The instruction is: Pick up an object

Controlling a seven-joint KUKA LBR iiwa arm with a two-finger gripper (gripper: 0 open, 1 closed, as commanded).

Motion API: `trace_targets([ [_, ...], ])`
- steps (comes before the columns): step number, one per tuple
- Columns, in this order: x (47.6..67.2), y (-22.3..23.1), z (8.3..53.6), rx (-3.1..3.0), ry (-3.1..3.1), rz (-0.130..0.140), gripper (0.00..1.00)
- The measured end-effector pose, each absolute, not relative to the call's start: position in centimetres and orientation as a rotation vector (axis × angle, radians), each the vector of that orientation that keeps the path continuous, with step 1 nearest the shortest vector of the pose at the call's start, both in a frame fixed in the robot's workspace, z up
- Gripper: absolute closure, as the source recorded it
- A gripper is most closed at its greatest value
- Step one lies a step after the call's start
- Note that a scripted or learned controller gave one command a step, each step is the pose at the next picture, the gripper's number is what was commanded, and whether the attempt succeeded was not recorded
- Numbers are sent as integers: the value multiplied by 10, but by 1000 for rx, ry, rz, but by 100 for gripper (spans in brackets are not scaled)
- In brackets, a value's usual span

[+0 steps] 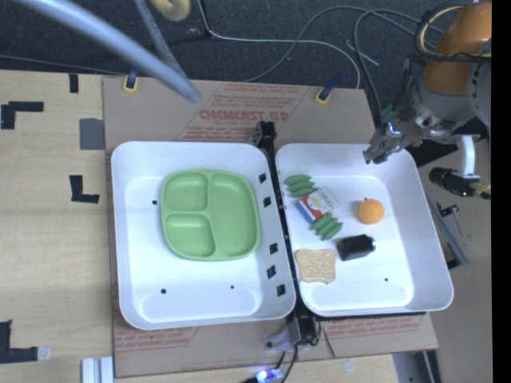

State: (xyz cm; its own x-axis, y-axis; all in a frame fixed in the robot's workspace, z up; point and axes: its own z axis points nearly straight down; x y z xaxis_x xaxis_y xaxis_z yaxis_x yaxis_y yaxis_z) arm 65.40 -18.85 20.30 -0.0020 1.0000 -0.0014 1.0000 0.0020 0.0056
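On the pale wooden desk (48,238) lies a sheet of brown cardboard (239,106) printed with red lettering, and on it sit two shallow white bins with rounded corners, side by side and touching along a black clip strip. The left bin (136,294) is smooth, glossy plastic and carries a matte green tray (211,215), squarish with soft corners and split into three compartments.

The right bin (415,286) holds a loose cluster of small things. Near its upper left are two green pea pods (299,184), ridged and elongated; just below them a small red, white and blue packet (317,204) lies tilted, with another green pod (326,227) beside it. A flat, speckled tan slice of bread (316,266) rests toward the bin's near-left side, and a dark, blocky black object (355,246) sits just right of it. A round orange fruit (370,211) lies alone nearer the middle, apart from the rest.

The gripper (382,150) hangs over the right bin's upper right rim, up and to the right of the orange and well apart from it, with nothing standing between the two. I cannot tell whether it is apart or together. Thin cables trail across the dark floor behind.
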Motion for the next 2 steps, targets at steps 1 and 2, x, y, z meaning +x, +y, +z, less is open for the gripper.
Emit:
trace_targets([
  [1, 655, -188, 236, 2218, 2221, 3, 100],
  [2, 642, -130, 227, 2217, 2229, -1, 100],
])
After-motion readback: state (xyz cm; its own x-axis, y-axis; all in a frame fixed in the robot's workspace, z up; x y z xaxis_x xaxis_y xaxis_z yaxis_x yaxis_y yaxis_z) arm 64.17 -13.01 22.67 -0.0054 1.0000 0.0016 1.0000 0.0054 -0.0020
